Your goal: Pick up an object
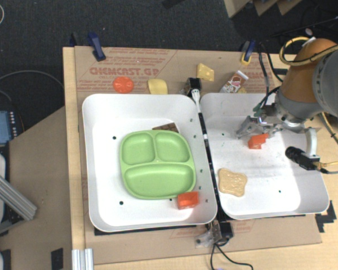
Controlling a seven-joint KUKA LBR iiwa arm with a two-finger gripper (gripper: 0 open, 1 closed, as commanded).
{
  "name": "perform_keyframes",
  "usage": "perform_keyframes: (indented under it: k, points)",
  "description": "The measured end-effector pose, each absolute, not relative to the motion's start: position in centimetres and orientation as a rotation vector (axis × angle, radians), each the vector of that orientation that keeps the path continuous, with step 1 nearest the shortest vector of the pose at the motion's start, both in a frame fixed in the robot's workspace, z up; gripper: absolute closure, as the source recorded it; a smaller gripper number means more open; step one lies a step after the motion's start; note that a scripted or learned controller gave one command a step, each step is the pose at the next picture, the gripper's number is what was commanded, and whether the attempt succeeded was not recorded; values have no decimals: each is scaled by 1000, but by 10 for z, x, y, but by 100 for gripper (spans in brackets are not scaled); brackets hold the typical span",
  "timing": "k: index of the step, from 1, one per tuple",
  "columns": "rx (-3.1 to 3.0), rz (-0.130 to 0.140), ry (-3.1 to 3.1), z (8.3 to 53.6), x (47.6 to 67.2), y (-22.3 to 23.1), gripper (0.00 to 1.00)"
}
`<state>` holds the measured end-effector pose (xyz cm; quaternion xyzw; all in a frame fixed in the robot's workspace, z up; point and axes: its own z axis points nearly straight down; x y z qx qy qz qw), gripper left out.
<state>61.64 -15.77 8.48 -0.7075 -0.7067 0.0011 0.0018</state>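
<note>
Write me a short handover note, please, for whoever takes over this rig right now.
Claw: low in the right bin, just above the orange block; grip state unclear, nothing visibly held.
Right bin: orange block, tan toast-shaped piece near the front left.
Left bin: green divided plate, second orange block at its front edge, brown piece behind it.
Done: nothing lifted.
Left: grasp and lift one object.

Two shallow white plastic bins (101,167): smooth, faint sheen. Green three-compartment plastic tray (156,165): smooth, satin gloss. Brown cardboard sheet over worktop (129,63): matt, printed red lettering. Tan flat bread-shaped toy (232,183): rough, matt. Small orange block (257,142): matt, plastic-looking. Pincer (253,125): dull grey metal. Orange band on arm (307,66): glossy.
</note>
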Motion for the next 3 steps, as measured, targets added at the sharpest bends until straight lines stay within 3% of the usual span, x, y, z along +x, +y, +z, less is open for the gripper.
perform_keyframes:
  k: [1, 2, 3]
  points:
    - [-2216, 2, -2221, 85, 595, -121, 0]
    - [-2221, -1, -2223, 95, 596, -123, 100]
    - [-2234, -3, -2222, 190, 543, -167, 100]
